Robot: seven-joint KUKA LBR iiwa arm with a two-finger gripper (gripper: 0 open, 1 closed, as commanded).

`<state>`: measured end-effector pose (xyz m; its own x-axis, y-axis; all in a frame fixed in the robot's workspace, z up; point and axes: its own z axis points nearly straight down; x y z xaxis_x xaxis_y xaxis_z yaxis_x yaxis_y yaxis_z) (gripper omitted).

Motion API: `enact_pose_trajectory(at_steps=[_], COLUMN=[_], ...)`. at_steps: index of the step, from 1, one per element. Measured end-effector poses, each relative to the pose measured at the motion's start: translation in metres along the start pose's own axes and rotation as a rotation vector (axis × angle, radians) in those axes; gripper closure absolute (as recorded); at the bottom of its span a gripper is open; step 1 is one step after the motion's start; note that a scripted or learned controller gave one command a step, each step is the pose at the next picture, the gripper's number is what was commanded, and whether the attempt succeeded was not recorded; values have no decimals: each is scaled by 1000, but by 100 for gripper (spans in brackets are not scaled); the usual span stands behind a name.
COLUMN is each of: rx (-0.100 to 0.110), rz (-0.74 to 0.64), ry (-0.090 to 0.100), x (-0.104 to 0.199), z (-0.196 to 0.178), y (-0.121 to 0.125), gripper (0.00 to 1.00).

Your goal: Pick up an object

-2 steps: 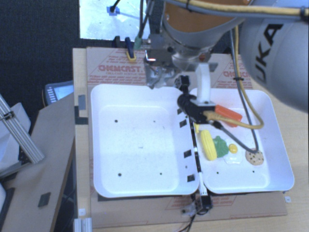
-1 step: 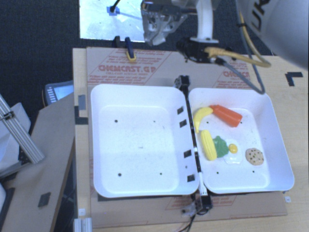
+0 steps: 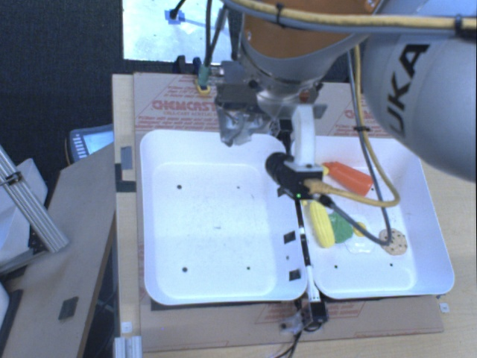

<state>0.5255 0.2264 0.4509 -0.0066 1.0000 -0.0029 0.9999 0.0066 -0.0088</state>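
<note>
Tool (image 3: 240,129) above left bin (image 3: 171,200) (grip state unclear), beside "CHEMCAST" board (image 3: 182,104), under "KUKA"-lettered arm (image 3: 417,80).

White bins (image 3: 171,200) hold yellow corn (image 3: 321,224), orange carrot (image 3: 347,175), speckled tan cookie (image 3: 393,242).

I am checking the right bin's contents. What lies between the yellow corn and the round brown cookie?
In the camera view, a green object lies between the corn and the cookie.
</note>
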Motion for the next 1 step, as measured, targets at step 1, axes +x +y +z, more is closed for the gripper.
enact_pose_trajectory(at_steps=[1], rx=[-7], rz=[0], ry=[3], x=[8], z=[26], y=[-17], gripper=[100])
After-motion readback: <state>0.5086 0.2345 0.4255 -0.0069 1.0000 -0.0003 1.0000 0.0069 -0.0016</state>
